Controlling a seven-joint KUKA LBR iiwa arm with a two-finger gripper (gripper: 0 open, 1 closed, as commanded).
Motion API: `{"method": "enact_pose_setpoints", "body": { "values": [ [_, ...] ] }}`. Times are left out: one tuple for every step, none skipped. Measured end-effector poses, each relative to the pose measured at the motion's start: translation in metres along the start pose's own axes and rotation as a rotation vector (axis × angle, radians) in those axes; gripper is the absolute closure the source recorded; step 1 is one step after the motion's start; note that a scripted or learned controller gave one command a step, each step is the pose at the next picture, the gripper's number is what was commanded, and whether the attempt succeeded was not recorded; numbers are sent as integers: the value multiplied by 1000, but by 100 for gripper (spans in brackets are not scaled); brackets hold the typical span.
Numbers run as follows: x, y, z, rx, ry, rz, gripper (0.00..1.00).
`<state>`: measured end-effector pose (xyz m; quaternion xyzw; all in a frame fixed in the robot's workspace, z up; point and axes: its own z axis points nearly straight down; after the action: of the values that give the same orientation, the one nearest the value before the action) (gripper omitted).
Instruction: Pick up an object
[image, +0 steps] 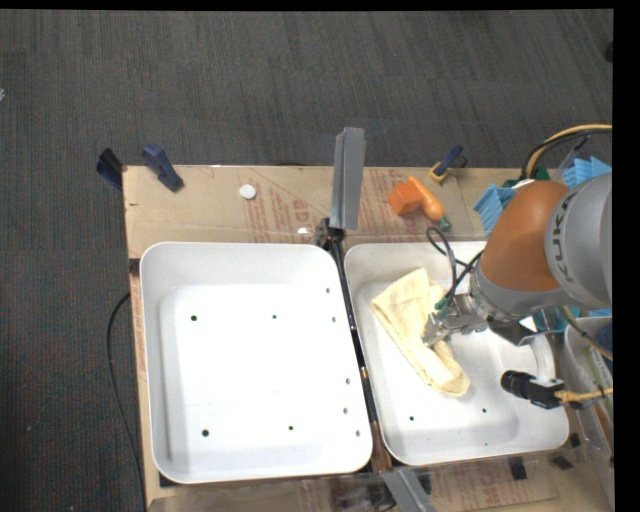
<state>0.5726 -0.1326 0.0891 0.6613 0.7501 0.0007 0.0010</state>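
A pale yellow cloth lies crumpled in the right bin, stretching from its upper left toward the middle. My gripper is down on the cloth's right side, with the grey arm and its orange band coming in from the right. Its tips press into the fabric there.
The left bin sits beside the right one, with a grey upright post at the divider between them. An orange object, blue clamps and a white cap rest on the cardboard behind the bins.
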Motion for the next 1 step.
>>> {"method": "enact_pose_setpoints", "body": {
  "values": [
    [0, 0, -7, 3, 4, 3, 100]
  ]
}}
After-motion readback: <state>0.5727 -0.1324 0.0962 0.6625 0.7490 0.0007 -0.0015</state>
